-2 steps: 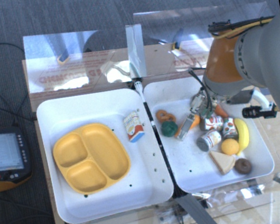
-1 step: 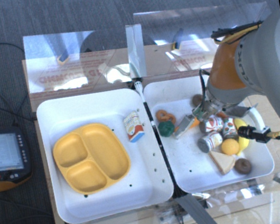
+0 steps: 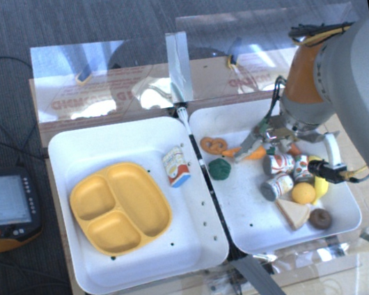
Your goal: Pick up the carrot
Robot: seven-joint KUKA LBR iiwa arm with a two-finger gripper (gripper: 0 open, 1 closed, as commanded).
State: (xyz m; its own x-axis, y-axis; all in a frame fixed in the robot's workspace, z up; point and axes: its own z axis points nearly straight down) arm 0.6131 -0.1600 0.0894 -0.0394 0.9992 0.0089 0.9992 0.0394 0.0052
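The carrot (image 3: 257, 154) is a small orange piece lying in the right bin (image 3: 257, 236), near its upper middle. My gripper (image 3: 257, 143) hangs low right over it, reaching in from the right under the arm's orange band (image 3: 300, 80). The gripper's grey body covers part of the carrot's upper side, and I cannot see whether it touches the carrot.
An orange pretzel (image 3: 214, 146) and a green item (image 3: 219, 168) lie just left of the carrot. Cans (image 3: 280, 162), a round orange fruit (image 3: 303, 193), a tan wedge (image 3: 294, 214) and a brown donut (image 3: 319, 218) crowd the lower right. The left bin (image 3: 126, 136) holds a yellow divided plate (image 3: 119, 208) and a small carton (image 3: 176, 166).
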